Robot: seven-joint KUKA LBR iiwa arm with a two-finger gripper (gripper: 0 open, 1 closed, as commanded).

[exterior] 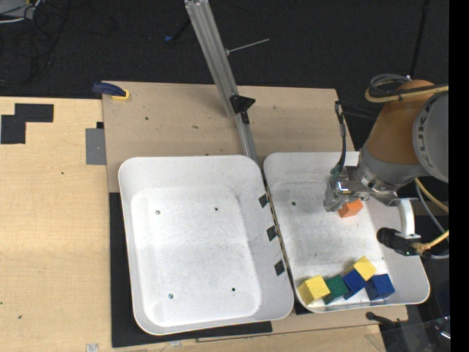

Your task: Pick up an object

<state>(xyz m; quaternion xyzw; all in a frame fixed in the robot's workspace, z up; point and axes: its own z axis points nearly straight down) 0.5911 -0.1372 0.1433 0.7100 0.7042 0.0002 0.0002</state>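
Camera view: hand (341, 202) clamped on orange block (352, 208) above right bin (308, 233).

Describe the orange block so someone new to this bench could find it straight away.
Start at the right-hand white bin. The gripper hangs over its upper half, and the orange block sits right at its tip. It is the lone orange piece, far from the yellow, green and blue blocks clustered at the bin's near edge.

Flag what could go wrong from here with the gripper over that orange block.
1. The gripper sits beside the orange block, not clearly around it; a close may miss or nudge it.
2. The yellow, green and blue blocks are packed against the right bin's near rim, so fingers may not fit between them.
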